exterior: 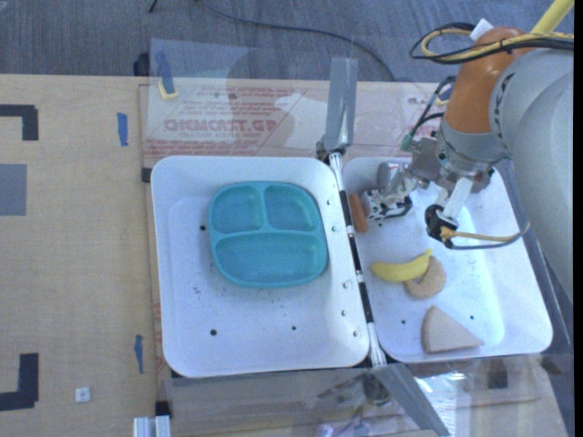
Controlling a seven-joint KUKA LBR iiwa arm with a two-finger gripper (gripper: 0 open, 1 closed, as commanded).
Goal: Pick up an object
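Low over the right bin (510, 244), near its inner wall, the tool (390, 198) hangs beside an orange-brown piece (358, 214), probably its target; its grip cannot be made out. Banana (402, 268), cookie (426, 280) and wedge (446, 332) lie nearer the bench's front edge.

The tabletop (73, 271) is of pale wood, with some black square marks (20, 123) near its left edge and short strips of blue tape (122, 128). Behind it the floor (273, 3) is a grey-blue carpet, and a thin black cable (264, 24) runs over it. A sheet of cardboard with red print (228, 121) lies at the back of the tabletop. The light is soft and even.
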